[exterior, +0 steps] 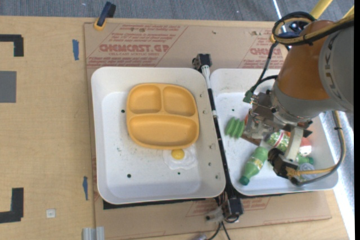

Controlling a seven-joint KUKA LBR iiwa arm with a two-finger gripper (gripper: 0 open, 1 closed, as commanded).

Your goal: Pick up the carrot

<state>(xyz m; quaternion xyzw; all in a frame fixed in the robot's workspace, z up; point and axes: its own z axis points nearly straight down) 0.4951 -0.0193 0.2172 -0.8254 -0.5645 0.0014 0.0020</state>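
The arm's wrist hangs low over the right bin (236, 84), and my gripper (264, 131) points down into the middle of it among the toys. A small orange-red piece with a green end (305, 150) shows just right of the gripper, partly hidden by the wrist and cables; it may be the carrot, but I cannot tell for sure. Nothing is seen lifted off the bin floor.
A green ribbed toy (234, 128) lies left of the gripper and a green bottle (254, 163) lies in front of it. The left bin (107, 121) holds a yellow divided plate (163, 115) and a fried egg toy (178, 155).
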